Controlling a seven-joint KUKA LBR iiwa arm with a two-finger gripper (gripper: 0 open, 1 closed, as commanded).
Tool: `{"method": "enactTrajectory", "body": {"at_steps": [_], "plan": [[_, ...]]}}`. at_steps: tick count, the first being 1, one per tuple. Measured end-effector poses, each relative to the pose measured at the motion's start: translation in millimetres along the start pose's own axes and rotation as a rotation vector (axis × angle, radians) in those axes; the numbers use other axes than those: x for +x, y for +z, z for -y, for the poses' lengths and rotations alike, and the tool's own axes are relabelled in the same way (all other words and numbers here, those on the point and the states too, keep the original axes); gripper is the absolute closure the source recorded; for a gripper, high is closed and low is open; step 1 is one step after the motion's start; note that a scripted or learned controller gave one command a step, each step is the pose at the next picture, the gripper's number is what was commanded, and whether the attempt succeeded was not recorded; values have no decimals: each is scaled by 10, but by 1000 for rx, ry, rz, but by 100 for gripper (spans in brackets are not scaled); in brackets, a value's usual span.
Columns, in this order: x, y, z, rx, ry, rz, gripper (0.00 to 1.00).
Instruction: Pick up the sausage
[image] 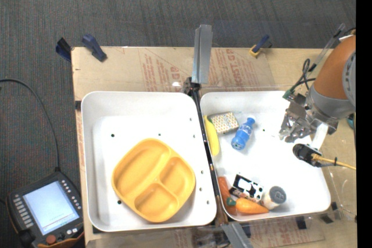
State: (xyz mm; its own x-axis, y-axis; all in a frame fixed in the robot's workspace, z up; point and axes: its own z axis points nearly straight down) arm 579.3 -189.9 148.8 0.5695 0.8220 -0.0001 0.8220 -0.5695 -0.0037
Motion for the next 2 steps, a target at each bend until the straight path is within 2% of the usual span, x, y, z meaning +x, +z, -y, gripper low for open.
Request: {"method": "enactTrajectory", "body": {"at_steps": [1,2], "plan": [[-275,537,987,6,129,1,100],[13,-388,488,1,145,1,100]]}}
